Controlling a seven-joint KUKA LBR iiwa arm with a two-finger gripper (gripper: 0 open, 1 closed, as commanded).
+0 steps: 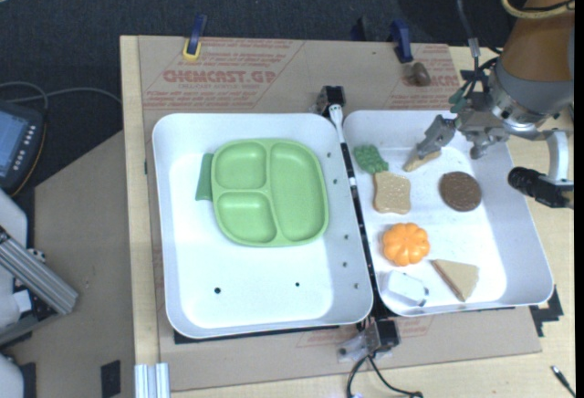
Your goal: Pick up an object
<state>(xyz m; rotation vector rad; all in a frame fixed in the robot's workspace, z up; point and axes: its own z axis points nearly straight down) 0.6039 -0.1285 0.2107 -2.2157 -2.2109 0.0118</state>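
Nearest me, at the front of the right bin, lie a wedge of cheese and a small clear cup, with an orange pumpkin just behind them. Further back sit a slice of bread, a brown cookie and a green leafy piece. The left bin holds a green divided plate. At the far end the gripper hangs above the bin's back edge, fingers spread and pinching nothing. To do this well, I'd drop straight over the bread or cookie, both close below, centring it between the fingers before closing
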